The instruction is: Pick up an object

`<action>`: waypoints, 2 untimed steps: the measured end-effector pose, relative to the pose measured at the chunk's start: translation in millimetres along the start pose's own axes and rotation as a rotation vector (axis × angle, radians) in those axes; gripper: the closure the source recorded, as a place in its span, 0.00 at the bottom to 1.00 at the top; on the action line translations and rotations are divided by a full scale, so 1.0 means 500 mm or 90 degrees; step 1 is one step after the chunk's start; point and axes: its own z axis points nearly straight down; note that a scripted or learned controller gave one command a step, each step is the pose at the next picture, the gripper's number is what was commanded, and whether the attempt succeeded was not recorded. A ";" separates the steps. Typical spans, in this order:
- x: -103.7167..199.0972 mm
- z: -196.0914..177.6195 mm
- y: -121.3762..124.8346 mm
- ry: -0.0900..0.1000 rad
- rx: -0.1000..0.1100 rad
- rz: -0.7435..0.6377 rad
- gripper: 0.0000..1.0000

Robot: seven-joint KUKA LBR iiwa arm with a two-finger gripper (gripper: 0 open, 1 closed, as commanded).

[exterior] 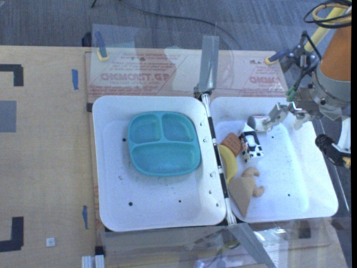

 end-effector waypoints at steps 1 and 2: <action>0.033 0.231 0.068 0.000 0.000 0.039 0.00; 0.022 0.328 0.081 -0.001 -0.010 0.021 0.00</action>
